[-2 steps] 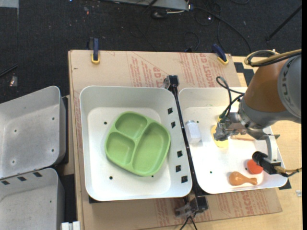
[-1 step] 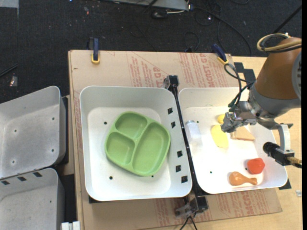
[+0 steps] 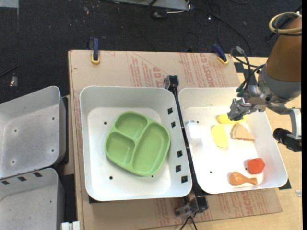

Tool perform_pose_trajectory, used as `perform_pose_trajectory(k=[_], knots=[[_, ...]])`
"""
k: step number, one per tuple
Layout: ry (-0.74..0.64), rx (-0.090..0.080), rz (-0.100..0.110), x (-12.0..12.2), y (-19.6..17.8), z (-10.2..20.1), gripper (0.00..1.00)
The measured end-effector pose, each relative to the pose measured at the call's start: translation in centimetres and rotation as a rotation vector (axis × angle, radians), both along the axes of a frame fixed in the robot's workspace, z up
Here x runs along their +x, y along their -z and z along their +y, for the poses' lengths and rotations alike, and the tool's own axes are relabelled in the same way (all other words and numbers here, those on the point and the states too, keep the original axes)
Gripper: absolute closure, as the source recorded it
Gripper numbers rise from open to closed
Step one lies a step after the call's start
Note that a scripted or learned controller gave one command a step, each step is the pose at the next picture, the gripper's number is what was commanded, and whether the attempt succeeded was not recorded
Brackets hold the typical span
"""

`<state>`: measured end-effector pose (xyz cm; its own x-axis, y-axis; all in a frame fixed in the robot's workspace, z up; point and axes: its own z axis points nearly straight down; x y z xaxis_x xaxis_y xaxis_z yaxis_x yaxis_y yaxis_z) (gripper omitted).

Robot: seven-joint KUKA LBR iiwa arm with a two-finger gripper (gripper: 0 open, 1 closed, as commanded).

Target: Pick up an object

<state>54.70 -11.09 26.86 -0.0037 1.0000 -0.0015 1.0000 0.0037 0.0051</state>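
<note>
The pincer (image 3: 238, 110) is hanging low over the far part of the right bin (image 3: 273, 143), just above a yellow piece (image 3: 226, 119) lying beside a tan wedge (image 3: 242, 132); whether it is spread or pressed together, I cannot tell. With a pale yellow slab (image 3: 220, 135) crowding nearby, the pincer is probably risking nudging neighbours or clipping an edge and coming up with nothing.

Robot lab: clamped cardboard bench (image 3: 144, 68), loose cables (image 3: 225, 13).
</note>
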Motion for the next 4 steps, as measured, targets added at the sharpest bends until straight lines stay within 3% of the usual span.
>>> perform_pose_trajectory(k=[4], knots=[[-0.003,0.002,0.003,4.9,0.5,19.7,1.00]])
